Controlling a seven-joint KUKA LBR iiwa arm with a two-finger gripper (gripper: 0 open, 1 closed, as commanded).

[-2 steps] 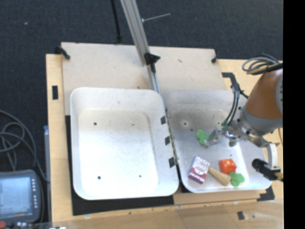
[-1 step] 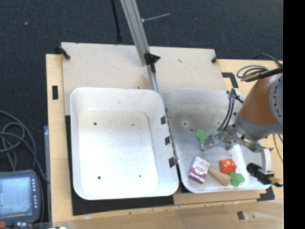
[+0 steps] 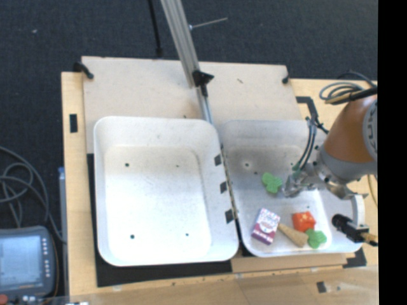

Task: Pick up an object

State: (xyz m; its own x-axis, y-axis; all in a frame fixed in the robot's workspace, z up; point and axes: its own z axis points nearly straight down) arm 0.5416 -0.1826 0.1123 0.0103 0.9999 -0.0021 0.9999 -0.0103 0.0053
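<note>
Pincer (image 3: 294, 186) mid right bin (image 3: 254, 135), beside green toy (image 3: 272, 183).

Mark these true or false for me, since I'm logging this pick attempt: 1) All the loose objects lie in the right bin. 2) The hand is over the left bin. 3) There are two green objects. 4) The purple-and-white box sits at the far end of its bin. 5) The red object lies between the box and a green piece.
1) True: the green piece, purple-and-white box, tan piece, red object and second green piece all lie in the right bin.
2) False: the hand is over the right bin, beside the upper green piece.
3) True.
4) False: it sits near the bin's near edge.
5) True, roughly: box to its left, green piece to its lower right.
</note>
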